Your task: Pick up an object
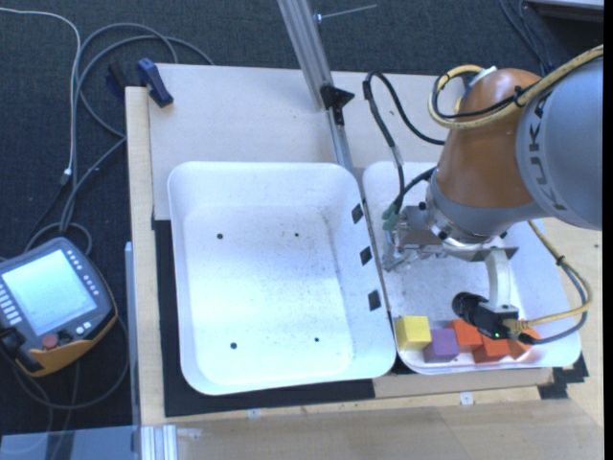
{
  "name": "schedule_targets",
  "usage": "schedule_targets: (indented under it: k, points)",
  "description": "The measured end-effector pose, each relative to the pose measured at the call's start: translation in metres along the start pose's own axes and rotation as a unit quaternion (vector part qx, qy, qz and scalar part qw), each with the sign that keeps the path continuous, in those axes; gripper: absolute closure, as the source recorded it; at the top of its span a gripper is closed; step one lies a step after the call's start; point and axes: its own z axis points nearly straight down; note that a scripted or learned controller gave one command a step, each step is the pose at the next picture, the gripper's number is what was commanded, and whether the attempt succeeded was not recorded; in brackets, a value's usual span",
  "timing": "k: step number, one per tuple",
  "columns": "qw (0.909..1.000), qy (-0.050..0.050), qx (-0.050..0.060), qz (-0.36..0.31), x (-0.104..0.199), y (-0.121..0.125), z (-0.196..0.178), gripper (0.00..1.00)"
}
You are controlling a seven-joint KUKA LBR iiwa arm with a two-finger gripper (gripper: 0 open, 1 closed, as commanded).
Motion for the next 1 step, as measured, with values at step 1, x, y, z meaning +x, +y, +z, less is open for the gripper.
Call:
schedule_targets:
  k: [1]
  points:
    - [1.0000,0.000,-0.003,0.001,-0.0012,0.0008,-0.0029,0.00]
